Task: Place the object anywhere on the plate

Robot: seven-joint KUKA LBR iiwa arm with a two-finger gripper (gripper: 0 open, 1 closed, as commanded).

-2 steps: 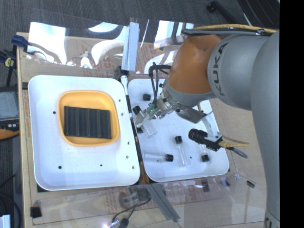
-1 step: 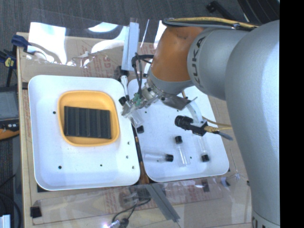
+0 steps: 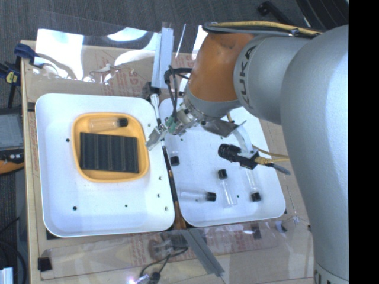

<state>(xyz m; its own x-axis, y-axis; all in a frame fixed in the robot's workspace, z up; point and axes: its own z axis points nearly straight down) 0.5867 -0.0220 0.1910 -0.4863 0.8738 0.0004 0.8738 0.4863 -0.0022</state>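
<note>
Camera view: jaws [image 3: 159, 134] hang over the seam between the bins, beside the yellow plate [image 3: 110, 171]; whether they grip anything cannot be told. One vial [image 3: 108, 123] already lies on the plate; others [image 3: 225, 191] remain in the right bin [image 3: 192, 218]. Probable step: transfer; next, centre over the plate before release.

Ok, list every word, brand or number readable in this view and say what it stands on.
"KUKA": grey letters running down the arm, just right of its orange band.
Faint reddish print on the cardboard behind the bins: too blurred to read.
Nothing legible on the vials or the yellow plate.
</note>
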